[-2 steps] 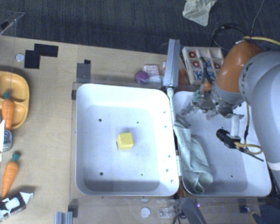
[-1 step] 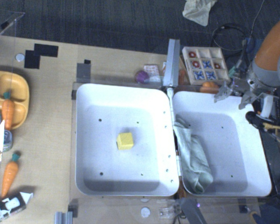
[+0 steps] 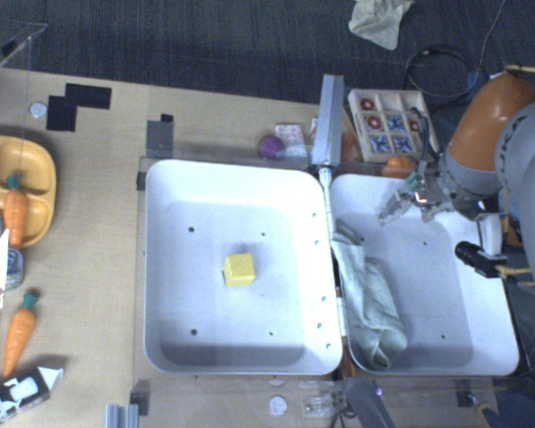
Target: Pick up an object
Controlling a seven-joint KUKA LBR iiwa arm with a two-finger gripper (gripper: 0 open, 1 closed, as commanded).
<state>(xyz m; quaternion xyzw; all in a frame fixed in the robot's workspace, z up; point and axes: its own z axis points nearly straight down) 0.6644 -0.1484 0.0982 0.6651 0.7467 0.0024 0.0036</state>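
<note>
The gripper (image 3: 404, 203) hangs open and holds nothing over the far edge of the right bin (image 3: 476, 352), so reaching the yellow block (image 3: 240, 269) in the left bin (image 3: 165, 338) could snag the cloth (image 3: 371, 301) between.

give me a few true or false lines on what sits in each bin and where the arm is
1. A yellow block lies in the left bin. True.
2. A pale cloth lies in the right bin against the divider side. True.
3. The gripper hangs over the left bin. False: it is at the right bin's far edge.
4. The cloth covers the yellow block. False: they lie in separate bins.
5. The yellow block touches a bin wall. False: it sits near the middle of the floor.
</note>
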